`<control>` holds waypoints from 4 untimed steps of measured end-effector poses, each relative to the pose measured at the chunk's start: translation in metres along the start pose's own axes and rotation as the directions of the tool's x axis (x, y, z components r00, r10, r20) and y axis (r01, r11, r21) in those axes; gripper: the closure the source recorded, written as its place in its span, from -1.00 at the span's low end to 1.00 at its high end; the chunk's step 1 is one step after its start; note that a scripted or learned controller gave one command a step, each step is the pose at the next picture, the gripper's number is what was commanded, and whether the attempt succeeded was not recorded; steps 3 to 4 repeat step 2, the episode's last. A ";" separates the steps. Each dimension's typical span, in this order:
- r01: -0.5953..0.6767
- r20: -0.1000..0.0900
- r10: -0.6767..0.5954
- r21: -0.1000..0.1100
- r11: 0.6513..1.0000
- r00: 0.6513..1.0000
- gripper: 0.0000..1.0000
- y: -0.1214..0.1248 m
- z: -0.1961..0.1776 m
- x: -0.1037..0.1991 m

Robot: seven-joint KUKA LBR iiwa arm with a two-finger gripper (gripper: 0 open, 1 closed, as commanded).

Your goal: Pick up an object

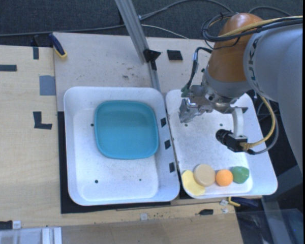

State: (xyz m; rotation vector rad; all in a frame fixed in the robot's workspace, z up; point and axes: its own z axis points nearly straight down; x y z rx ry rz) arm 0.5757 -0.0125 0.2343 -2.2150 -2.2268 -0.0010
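Right of centre, the gripper (187, 115) hovers over bare floor of the right bin (208, 141), nothing visibly between its fingers; objects (216, 177) cluster lower right, so descending here risks a miss.

Fixed overhead camera, slanted down on both bins (71, 136)
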 end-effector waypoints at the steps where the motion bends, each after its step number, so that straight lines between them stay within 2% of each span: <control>1: -0.001 0.000 0.001 0.002 1.000 1.000 1.00 0.011 0.012 0.049; 2: -0.001 0.000 0.001 0.000 1.000 1.000 1.00 0.013 0.008 0.099; 4: -0.001 0.000 0.001 0.000 1.000 1.000 1.00 0.013 0.008 0.099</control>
